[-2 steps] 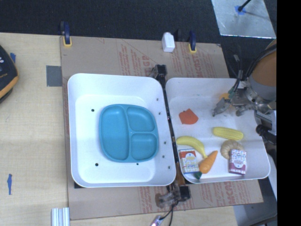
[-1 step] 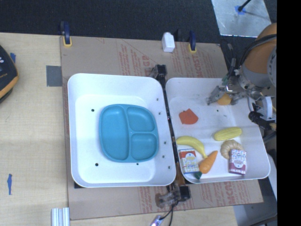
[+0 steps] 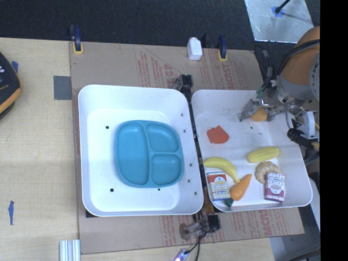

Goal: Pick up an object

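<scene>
The gripper (image 3: 260,112) sits low in the right bin (image 3: 234,105), its fingers closed around a small orange-yellow object (image 3: 260,115), well apart from the banana (image 3: 222,166).

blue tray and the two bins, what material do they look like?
Blue divided tray: likely moulded plastic, matte, uniform colour with soft rounded compartment edges. Left bin and right bin: look like thin white plastic, slightly glossy, with rounded corners; material can't be confirmed.
</scene>
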Robot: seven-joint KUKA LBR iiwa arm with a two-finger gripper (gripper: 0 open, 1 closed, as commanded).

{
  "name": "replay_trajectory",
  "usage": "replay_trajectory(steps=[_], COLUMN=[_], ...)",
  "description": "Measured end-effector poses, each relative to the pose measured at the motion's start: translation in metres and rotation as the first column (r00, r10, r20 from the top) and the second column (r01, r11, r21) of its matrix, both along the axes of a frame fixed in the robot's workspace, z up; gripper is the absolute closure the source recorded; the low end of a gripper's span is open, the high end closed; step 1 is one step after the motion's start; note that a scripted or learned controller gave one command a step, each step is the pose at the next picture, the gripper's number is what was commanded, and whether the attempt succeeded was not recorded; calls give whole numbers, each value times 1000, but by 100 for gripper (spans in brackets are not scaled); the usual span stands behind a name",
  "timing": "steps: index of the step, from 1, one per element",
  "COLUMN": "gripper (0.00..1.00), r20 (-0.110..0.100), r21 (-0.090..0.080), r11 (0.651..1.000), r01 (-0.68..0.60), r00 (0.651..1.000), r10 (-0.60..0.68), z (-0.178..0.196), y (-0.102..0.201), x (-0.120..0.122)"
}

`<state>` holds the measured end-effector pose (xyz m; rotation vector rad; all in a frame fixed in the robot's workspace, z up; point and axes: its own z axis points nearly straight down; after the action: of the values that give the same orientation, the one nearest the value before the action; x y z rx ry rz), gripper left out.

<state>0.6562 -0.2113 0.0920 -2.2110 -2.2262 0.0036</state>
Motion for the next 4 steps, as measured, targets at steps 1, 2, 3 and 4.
replay_trajectory(steps=[1, 2, 3, 4], gripper=[0, 0, 0, 100], r20=[0, 3, 2, 1], r21=[-1, -1, -1, -2], r11=[1000, 1000, 1000, 1000], r01=[3, 3, 2, -1], r00=[1000, 1000, 1000, 1000], r10=[-3, -3, -2, 1], z=[0, 0, 0, 11], y=[-1, 0, -1, -1], x=[-89, -23, 0, 0])
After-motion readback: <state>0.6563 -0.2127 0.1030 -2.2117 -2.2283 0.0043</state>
